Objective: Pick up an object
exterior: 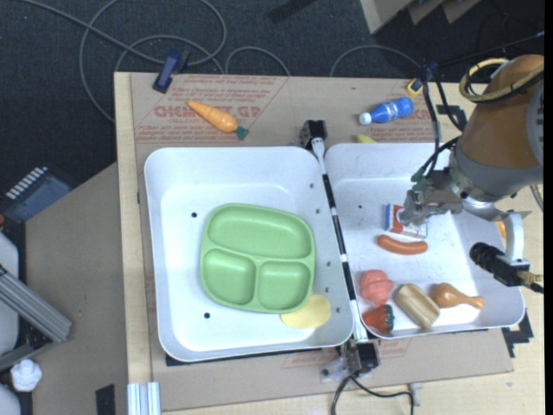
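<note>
Camera view: small red, white and blue carton [400, 220] lies in the right bin [363, 167], directly under the gripper [421, 212], partly hidden by it. Can't tell whether the gripper is spread or pinching it. Hot dog [403, 245] lies just below the carton, near the gripper.

Behind the bins, a toy carrot [215, 116] and a blue-and-white bottle [388, 111] lie on the counter [130, 145]. A blue clip [169, 70] sits at its far left corner, with grey cables [130, 24] on the dark floor.
</note>
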You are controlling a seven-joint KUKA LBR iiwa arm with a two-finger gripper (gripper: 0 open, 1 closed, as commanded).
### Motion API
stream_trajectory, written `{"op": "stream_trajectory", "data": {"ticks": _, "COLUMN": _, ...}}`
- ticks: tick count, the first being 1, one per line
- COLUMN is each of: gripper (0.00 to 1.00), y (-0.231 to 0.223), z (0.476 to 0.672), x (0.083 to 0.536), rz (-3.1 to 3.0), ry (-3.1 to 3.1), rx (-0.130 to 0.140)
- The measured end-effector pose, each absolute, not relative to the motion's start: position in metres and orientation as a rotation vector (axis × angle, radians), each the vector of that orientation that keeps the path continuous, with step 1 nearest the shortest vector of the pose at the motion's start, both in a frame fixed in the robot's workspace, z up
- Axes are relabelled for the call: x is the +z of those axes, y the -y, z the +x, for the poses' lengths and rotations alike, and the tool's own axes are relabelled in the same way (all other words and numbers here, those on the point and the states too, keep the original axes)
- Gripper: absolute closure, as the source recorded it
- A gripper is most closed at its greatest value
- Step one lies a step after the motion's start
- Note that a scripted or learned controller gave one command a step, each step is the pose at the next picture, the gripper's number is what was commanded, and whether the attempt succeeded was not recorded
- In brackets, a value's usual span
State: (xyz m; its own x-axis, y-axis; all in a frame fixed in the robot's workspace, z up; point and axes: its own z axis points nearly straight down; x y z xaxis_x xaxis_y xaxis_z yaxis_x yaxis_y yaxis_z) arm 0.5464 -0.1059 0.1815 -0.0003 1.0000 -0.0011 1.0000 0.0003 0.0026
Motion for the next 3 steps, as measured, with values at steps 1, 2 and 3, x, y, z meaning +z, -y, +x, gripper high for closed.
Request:
{"op": "stream_trajectory", "data": {"ticks": 1, "gripper": 0.00, "y": 0.106, "z": 0.546, "x": 0.181, "rz": 2.220, "ry": -2.221, "rx": 0.000}}
{"op": "stream_trajectory", "data": {"ticks": 2, "gripper": 0.00, "y": 0.119, "z": 0.566, "x": 0.094, "rz": 2.218, "ry": -2.219, "rx": 0.005}}
{"op": "stream_trajectory", "data": {"ticks": 3, "gripper": 1.00, "y": 0.122, "z": 0.567, "x": 0.105, "rz": 2.213, "ry": -2.211, "rx": 0.005}}
